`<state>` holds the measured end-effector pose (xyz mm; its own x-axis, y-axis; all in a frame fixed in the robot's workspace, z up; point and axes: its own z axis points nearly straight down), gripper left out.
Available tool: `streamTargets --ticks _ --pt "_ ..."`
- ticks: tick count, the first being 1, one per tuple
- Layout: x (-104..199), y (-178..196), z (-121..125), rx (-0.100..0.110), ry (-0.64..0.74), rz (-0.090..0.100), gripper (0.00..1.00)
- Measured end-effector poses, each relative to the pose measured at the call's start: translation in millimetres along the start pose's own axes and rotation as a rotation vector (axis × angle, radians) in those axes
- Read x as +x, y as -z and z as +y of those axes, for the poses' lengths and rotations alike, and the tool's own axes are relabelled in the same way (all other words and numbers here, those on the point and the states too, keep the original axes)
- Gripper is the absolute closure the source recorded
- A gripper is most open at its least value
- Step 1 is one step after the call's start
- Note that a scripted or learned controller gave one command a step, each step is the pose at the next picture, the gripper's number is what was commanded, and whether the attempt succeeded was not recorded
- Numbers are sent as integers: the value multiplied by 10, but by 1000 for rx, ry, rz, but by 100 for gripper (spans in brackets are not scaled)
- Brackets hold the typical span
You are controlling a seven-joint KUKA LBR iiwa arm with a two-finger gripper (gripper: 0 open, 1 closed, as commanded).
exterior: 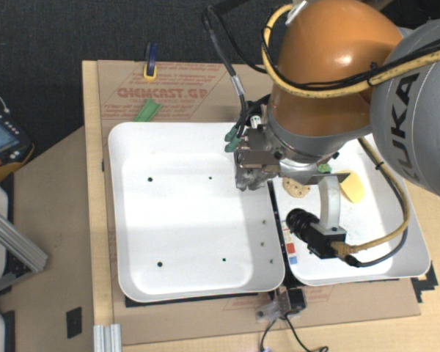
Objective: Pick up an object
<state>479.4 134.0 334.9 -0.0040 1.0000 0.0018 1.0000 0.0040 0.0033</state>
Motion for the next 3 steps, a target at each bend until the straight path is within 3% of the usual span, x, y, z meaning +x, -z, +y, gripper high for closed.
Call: streamTargets --ticks 1,3 --pt "-753 665 5 -5 -11 -2 100" --pt "-705 834 14 -3 -3 -3 100"
